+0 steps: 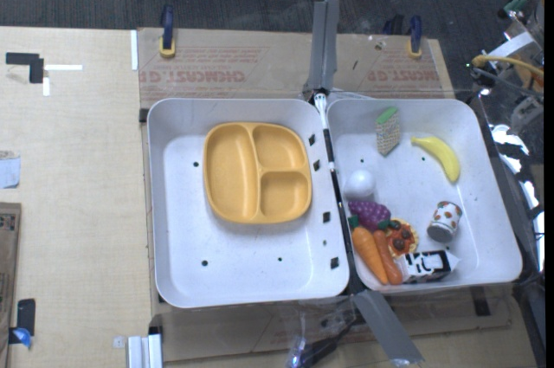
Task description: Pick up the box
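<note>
Camera view, box point(428, 265), label unreadable

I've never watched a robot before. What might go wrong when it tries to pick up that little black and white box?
The box lies tight in the right bin's near corner, against the carrots and pizza toy, so the fingers may catch those instead. The bin wall could also block the fingers. The small can stands close by and might get knocked over.
</note>
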`<state>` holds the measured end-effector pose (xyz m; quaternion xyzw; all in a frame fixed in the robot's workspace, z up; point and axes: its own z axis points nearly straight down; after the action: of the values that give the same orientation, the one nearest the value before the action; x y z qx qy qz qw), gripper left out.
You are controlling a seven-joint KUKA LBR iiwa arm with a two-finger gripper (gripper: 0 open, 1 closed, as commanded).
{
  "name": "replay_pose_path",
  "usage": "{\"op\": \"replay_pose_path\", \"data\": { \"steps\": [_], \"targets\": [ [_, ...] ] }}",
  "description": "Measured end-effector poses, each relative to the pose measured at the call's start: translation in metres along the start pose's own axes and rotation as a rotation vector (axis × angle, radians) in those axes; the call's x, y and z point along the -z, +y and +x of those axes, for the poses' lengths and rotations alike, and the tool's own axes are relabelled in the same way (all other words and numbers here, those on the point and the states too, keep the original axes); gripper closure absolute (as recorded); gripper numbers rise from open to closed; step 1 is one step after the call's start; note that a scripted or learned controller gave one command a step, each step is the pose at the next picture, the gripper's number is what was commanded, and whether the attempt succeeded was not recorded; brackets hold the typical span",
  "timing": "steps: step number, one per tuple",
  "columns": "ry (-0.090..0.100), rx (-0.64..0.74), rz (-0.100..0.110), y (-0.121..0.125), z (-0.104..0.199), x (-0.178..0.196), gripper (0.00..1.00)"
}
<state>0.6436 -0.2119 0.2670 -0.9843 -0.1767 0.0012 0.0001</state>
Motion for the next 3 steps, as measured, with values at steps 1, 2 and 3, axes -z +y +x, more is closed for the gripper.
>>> {"op": "replay_pose_path", "data": {
  "steps": [1,2,3],
  "targets": [
    [-0.002,-0.058,0.002,-0.057,0.023,-0.095,0.0],
    [0.0,-0.152,0.0,-0.018,0.013,-0.011,0.0],
    [-0.001,-0.15,0.001,-0.068,0.031,-0.118,0.0]
  ]
}}
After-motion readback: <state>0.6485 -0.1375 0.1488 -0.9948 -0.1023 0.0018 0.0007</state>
